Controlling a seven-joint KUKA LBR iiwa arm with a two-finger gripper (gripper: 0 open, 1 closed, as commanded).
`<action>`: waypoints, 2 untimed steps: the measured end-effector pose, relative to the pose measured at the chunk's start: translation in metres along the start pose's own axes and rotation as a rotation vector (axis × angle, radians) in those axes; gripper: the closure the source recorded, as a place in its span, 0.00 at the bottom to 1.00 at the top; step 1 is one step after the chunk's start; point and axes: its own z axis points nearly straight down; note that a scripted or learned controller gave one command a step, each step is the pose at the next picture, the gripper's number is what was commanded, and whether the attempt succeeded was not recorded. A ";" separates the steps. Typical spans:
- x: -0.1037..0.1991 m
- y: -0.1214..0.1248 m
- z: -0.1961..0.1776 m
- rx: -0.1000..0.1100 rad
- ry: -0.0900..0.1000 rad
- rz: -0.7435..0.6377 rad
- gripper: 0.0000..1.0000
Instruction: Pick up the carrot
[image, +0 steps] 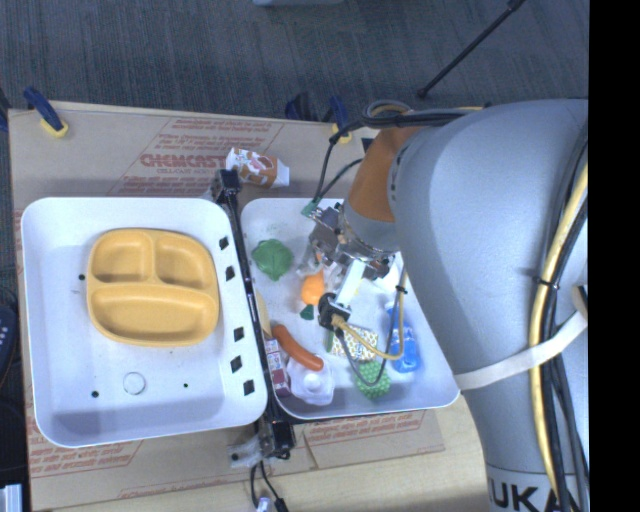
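Observation:
The carrot (313, 290) is a small orange piece with a dark green end, lying near the middle of the right bin (430, 395). My gripper (326, 262) comes down from the right and hangs just above and behind the carrot, at its upper end. The wrist hides the gripper's tips, so I cannot make out any contact with the carrot.
A green leafy toy (272, 258) lies left of the carrot and a red-orange sausage (297, 347) below it. A blue item (403, 345), a green dotted piece (372, 375) and a clear cup (315, 385) crowd the front. The left bin (50, 400) holds a yellow divided plate (153, 285).

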 end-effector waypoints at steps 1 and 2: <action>0.010 -0.033 -0.090 -0.008 0.002 0.228 1.00; -0.002 -0.078 -0.089 -0.004 0.001 0.506 1.00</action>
